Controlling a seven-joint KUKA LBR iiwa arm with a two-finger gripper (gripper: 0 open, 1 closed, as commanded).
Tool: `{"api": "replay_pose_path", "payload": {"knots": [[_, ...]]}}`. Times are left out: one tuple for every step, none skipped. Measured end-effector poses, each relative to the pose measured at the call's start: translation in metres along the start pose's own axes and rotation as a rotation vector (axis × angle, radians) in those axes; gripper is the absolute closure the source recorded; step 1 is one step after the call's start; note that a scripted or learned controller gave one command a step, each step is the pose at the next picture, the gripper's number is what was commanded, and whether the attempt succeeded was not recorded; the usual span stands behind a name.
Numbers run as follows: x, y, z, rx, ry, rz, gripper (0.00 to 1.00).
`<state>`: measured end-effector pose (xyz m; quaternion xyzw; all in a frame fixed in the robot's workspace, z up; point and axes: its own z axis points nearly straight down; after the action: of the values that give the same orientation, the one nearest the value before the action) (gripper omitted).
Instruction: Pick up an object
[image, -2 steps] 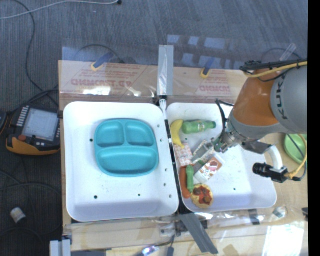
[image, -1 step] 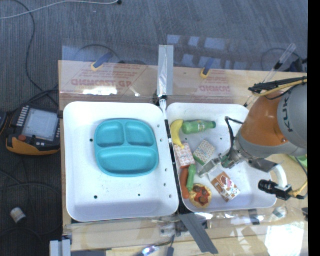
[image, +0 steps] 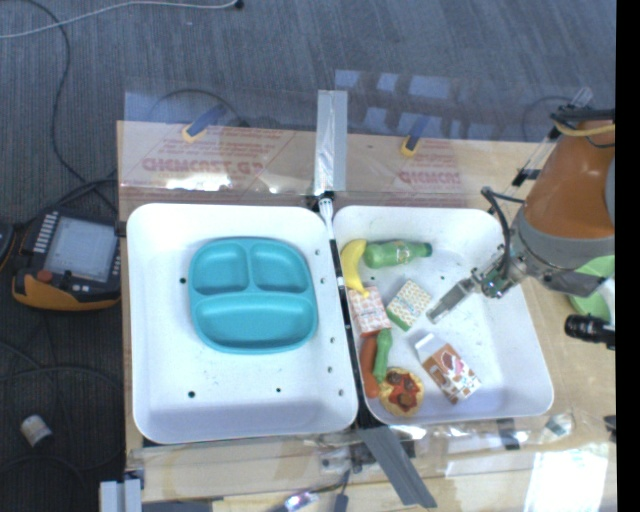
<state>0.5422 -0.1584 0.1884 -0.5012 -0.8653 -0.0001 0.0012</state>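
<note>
End effector (image: 447, 301) hangs low in right bin (image: 520, 330), grip state: cannot tell. Just left: green-white box (image: 408, 303), patterned packet (image: 366, 311), banana (image: 352, 262), green bottle (image: 396, 253). Below: carton (image: 451, 372), pizza slice (image: 401, 390). Left bin (image: 160, 330) holds teal divided tray (image: 252, 294).

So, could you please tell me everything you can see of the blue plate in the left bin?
The blue plate is a turquoise, rounded-rectangle tray that looks like smooth plastic. Raised ridges split it into three compartments: two smaller ones on the far side and one wide one on the near side. It lies flat, right side up, near the middle of the left bin, resting on the bin's white floor. Its compartments hold nothing, and no other object touches it.
</note>
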Motion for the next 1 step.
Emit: {"api": "replay_pose_path", "payload": {"knots": [[0.0536,-0.0191,0.0876,-0.015,-0.015,-0.141,0.0]]}}
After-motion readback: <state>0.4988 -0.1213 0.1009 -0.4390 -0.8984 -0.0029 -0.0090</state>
